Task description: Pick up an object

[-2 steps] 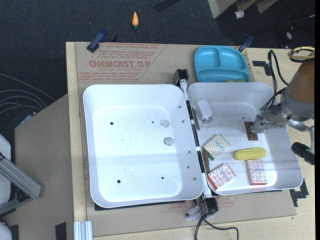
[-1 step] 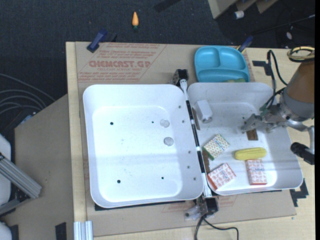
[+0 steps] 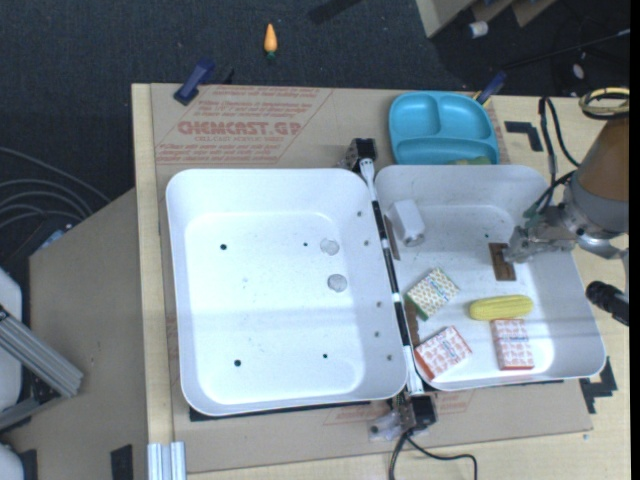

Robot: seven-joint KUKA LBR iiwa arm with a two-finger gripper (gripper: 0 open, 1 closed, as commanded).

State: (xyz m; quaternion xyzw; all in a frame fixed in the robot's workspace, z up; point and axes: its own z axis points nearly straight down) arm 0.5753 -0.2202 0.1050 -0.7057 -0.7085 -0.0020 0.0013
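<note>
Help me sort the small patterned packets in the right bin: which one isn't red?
The packet nearest the bins' shared edge, uppermost of three: green-and-yellow pattern; the other two packets are red.

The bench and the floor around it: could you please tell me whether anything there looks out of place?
Yes: a small orange carrot-like object lies on the dark floor beyond the bench, well away from both bins. A blue divided tray also sits outside the right bin, behind its far rim.
</note>
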